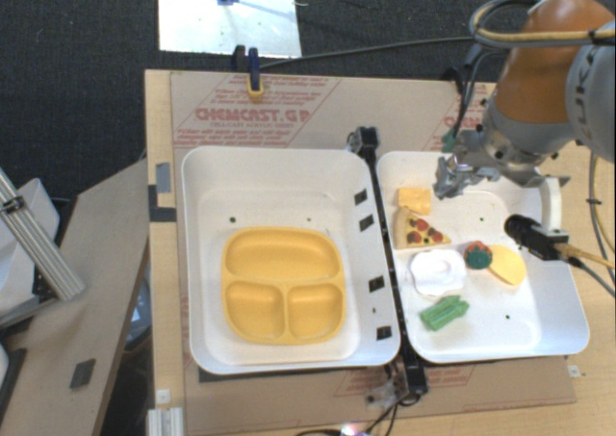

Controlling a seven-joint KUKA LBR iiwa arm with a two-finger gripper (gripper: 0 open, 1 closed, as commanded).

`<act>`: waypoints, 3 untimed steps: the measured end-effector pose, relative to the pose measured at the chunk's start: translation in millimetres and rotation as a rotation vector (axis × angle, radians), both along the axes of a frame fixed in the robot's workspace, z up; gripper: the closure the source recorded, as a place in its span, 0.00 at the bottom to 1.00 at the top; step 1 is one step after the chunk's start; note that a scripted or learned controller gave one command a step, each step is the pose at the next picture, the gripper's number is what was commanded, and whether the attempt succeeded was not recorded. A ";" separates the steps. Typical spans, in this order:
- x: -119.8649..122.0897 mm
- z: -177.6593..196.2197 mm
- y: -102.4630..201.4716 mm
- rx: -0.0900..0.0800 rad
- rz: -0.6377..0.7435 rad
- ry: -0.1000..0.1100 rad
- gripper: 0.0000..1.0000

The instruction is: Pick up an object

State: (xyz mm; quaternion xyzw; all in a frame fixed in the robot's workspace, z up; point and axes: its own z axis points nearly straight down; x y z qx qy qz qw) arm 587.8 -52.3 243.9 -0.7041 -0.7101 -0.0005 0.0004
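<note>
The gripper (450,181), finger state indeterminate from here, hangs over the right bin (563,314) just beside the yellow cheese wedge (416,199), which appears light, rigid and smooth, best pinched across its flat sides.

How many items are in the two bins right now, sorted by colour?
Yellow: 3, divided tray, cheese block, lemon-like piece
Green: 1, green piece
White: 1, white piece
Multicoloured: 2, pizza slice, red-and-green piece
Total: 7
</note>
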 end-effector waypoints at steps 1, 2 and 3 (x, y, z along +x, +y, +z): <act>-2.4 3.5 61.6 0.001 0.003 -0.001 1.00; -8.9 -11.9 111.2 0.000 0.000 0.000 1.00; -12.4 -6.0 158.2 0.000 0.001 -0.001 1.00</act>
